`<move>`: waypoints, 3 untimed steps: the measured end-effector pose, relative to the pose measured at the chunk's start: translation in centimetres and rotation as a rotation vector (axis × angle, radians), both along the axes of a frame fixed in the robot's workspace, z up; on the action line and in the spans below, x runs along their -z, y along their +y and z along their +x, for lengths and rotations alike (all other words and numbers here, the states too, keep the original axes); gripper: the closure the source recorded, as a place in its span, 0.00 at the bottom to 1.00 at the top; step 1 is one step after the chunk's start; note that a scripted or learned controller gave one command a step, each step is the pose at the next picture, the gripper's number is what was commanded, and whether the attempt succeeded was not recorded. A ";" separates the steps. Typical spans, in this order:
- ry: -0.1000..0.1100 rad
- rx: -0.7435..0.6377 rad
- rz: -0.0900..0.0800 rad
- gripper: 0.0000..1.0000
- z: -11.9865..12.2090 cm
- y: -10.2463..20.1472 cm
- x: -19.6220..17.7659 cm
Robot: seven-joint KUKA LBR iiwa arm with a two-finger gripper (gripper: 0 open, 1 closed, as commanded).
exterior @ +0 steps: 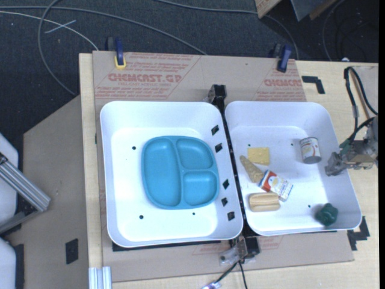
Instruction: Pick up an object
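Observation:
The right bin (337,179) holds several small things. A small silver can (310,150) lies near its right side. A yellow square piece (259,156) sits by a tan cone (252,168), with a red and white packet (277,185) and a tan bread roll (264,202) below them. A dark green object (327,214) rests in the front right corner. My gripper (337,163) hangs at the bin's right rim, right of the can and apart from it. Nothing shows in its grasp.
The left bin (117,161) bears a blue divided plate (180,171). Black clips line the wall between the two bins (222,161). Cables (358,101) hang by the bench's right edge. Blue clamps (120,53) hold the board at the back.

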State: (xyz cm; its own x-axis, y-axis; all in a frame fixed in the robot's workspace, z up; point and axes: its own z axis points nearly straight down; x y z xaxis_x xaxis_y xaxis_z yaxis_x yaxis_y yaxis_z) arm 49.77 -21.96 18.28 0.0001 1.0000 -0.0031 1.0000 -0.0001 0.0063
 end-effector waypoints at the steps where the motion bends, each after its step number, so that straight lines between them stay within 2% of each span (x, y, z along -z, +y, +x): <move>1: 0.000 -0.001 0.001 1.00 0.1 -0.1 -4.4; 2: 0.006 -0.007 0.006 1.00 0.1 5.8 -5.4; 3: 0.008 -0.006 0.006 1.00 0.6 10.6 -4.5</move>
State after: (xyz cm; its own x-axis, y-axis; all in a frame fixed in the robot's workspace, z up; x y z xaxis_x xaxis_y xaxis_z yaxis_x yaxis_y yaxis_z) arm 50.33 -11.38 22.83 -0.0057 1.0000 0.0031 1.0000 0.0057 -0.0018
